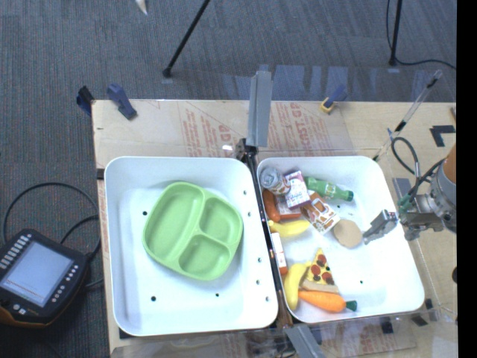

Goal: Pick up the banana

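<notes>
The banana [293,283] is yellow and curved and lies in the right bin [387,274] near its front left corner. It touches a pizza slice [322,268] and sits beside a carrot [325,301]. My gripper [378,227] hangs over the right half of that bin, just right of a tan round piece [347,233], well apart from the banana. Nothing shows in its grasp.
The right bin also holds a second yellow piece [292,227], a green bottle [329,189], a can [270,178], small packets [297,191] and a sausage [270,207]. In the left bin [127,289] lies a green divided plate [194,230]. Cables [406,159] hang by the arm.
</notes>
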{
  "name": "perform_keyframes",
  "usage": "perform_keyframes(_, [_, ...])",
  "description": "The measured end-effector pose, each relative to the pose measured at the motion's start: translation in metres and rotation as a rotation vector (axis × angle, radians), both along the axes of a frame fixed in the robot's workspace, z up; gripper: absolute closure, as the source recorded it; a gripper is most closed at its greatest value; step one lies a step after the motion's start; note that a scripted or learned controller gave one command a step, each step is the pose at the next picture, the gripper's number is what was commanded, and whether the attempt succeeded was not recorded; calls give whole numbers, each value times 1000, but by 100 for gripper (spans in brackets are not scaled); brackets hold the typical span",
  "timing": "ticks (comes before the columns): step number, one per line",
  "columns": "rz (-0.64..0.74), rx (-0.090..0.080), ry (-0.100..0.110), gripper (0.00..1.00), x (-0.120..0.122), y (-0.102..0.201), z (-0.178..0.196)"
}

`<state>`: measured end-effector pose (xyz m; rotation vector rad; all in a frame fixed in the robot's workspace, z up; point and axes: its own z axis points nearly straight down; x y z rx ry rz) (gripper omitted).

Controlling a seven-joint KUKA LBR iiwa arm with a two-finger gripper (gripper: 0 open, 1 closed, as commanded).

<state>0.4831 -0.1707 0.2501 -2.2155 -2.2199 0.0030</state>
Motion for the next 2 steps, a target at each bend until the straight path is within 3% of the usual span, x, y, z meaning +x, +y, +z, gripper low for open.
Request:
perform_keyframes(1, [335,2,-1,0,10,14,-119])
perform_keyframes(2, [537,1,-3,0,76,63,-164])
